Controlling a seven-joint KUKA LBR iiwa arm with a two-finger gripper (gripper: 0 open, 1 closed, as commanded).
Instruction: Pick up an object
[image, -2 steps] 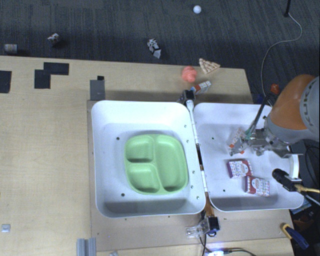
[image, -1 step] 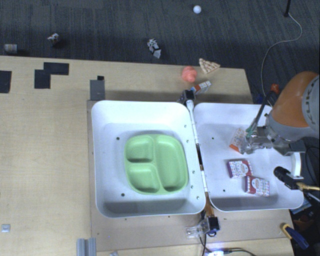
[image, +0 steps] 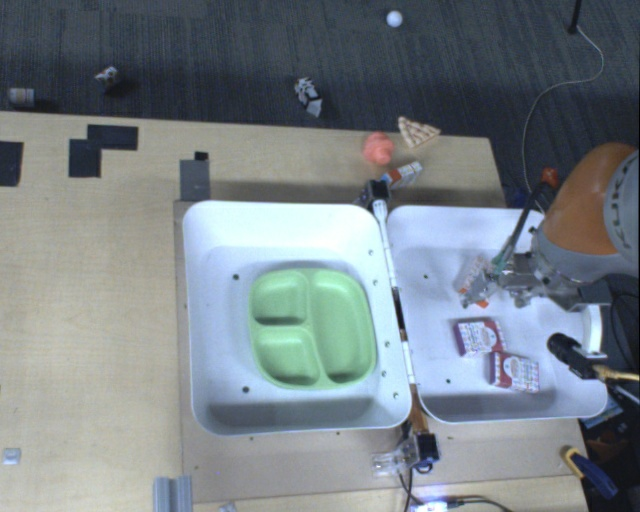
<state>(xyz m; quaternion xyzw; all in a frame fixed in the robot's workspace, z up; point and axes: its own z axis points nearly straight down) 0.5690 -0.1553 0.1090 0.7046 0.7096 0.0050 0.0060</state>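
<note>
In the right bin (image: 435, 235) lie two red-and-white packets, one (image: 476, 336) near the middle and one (image: 513, 372) closer to the front right. A small pale crumpled thing with a red bit (image: 470, 284) lies in the bin's upper middle. My gripper (image: 492, 280) is low over the bin, right beside that pale thing on its right, and the view does not settle whether it touches it. The grey arm with its orange band (image: 590, 205) reaches in from the right. A green divided plate (image: 310, 325) sits in the left bin (image: 200, 300).
Beyond the bins' far edge on the bench lie a pink ball (image: 377, 148), a tan wedge-shaped toy (image: 417, 132) and a small tube (image: 404, 175). A ridge (image: 392, 300) separates the two bins. Black patches (image: 100, 148) mark the bench at far left.
</note>
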